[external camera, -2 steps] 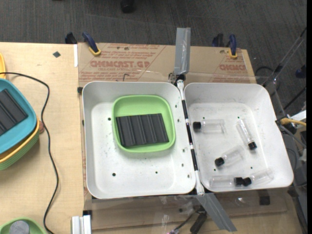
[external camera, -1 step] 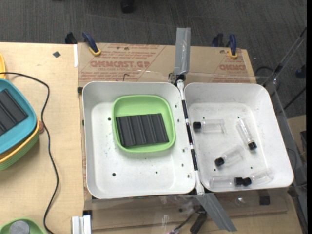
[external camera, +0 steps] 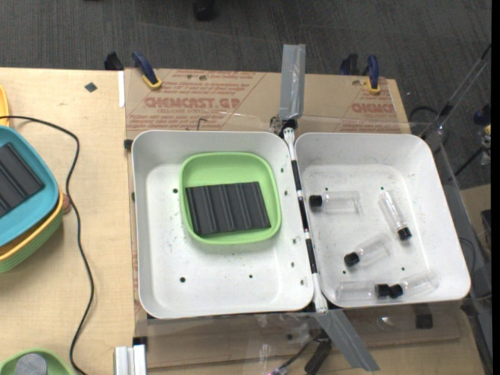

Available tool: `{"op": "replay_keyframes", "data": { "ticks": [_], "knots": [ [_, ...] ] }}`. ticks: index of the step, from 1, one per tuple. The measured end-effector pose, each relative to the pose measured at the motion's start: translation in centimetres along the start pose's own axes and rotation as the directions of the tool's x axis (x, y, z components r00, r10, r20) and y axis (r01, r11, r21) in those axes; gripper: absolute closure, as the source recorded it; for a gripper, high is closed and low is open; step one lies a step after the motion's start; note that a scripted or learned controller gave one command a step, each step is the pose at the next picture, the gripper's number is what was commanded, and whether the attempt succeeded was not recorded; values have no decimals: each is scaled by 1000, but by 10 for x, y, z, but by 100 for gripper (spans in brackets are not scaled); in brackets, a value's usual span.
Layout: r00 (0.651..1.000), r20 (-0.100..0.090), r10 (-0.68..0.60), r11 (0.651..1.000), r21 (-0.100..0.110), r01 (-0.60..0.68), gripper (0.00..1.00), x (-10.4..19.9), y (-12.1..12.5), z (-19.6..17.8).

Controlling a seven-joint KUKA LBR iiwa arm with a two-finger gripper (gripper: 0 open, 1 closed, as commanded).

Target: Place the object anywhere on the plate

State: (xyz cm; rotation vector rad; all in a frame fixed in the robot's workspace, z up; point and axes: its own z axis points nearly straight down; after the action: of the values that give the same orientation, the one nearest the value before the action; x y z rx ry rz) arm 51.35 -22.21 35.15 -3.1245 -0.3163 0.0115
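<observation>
Vials (external camera: 367, 252) of clear plastic with black caps are lying scattered in the right bin (external camera: 441, 209), four as far as one can tell. Their clear bodies are fading into the white floor, above all the one against the front wall. The green plate (external camera: 229, 166) is sitting in the left bin (external camera: 156, 272), nearer its back wall, and is carrying a dark ribbed slab (external camera: 228, 208).

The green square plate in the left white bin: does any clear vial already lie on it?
No, the green square plate carries only a dark ribbed pad; the clear black-capped vials lie in the right white bin.
</observation>
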Motion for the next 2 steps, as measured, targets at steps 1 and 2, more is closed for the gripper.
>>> {"op": "replay_keyframes", "data": {
  "ticks": [1, 2],
  "knots": [
    [1000, 0, 3, 1000, 0, -3, 0, 7, 1, 39],
    [1000, -1, 4, 1000, 1, -4, 0, 4, 1, 64]
  ]
}}
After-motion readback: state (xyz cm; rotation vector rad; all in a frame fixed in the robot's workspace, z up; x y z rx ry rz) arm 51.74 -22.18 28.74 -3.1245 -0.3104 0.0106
